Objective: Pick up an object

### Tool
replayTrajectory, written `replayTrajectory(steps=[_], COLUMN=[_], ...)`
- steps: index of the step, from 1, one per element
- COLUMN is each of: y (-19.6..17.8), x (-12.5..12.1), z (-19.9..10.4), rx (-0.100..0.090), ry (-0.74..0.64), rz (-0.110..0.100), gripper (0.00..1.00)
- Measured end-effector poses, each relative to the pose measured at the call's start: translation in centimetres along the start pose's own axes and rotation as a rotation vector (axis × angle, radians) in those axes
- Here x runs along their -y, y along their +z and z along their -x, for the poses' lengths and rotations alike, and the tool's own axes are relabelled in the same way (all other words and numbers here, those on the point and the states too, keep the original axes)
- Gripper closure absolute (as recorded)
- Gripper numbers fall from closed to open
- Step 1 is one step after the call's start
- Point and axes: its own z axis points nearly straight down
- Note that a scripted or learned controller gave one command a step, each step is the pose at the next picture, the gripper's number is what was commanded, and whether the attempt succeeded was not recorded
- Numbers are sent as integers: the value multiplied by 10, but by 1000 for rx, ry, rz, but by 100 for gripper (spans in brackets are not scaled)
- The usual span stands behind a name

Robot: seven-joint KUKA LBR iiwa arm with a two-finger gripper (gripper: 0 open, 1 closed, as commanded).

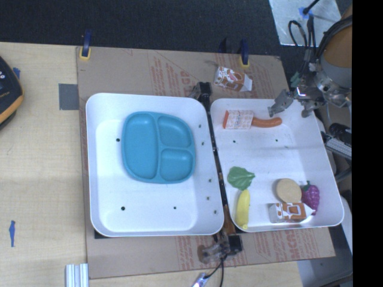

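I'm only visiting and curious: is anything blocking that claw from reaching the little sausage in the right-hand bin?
Nothing visible does. The gripper hangs over the far right corner of the right bin, and the sausage lies just to its left with bare bin floor between them. The small carton sits on the sausage's other side, away from the gripper.

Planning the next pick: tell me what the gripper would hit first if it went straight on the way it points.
Probably the sausage. The gripper hangs over the right bin's far end, pointing down and left toward it. Depth is unclear, so it might meet the bin floor beside it instead.
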Motion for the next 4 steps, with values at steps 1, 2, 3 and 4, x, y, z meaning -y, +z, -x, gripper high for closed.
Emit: replayTrajectory(steps=[1,2,3,4], y=[95,114,113,93], x=[101,7,-12,20], z=[-51,-65,-21,16], rx=[-1,-2,-1,-1], ry=[0,2,3,3], rz=[-3,1,1,1], gripper=[0,0,0,0])
